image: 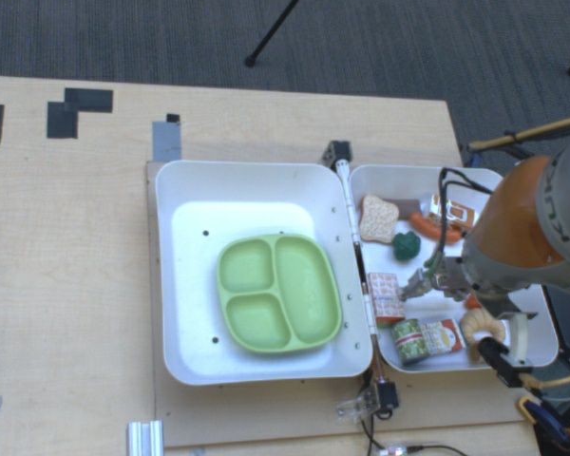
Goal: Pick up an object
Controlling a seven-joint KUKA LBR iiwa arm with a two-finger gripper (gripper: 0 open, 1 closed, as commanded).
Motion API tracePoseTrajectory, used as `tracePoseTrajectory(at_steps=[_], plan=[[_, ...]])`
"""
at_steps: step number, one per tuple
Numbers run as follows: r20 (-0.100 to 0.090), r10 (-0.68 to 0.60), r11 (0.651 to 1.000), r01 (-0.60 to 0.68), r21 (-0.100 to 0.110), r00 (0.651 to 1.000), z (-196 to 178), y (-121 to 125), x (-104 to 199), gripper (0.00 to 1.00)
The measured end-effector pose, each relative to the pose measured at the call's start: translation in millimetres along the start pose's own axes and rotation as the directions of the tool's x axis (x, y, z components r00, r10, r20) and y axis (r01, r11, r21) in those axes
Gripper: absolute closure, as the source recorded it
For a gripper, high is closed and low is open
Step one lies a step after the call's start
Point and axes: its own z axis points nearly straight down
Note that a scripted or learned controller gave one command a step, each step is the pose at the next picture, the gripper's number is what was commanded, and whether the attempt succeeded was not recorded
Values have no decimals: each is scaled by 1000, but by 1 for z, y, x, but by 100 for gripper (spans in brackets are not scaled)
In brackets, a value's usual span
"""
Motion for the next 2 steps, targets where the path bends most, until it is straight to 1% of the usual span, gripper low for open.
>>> tracePoseTrajectory(at_steps=[1, 2], plan=[[0, -1, 1000, 1, 0, 1000, 0, 0, 0, 0], [-12, -8, 1000, 8, 0, 1000, -11, 3, 5, 100]])
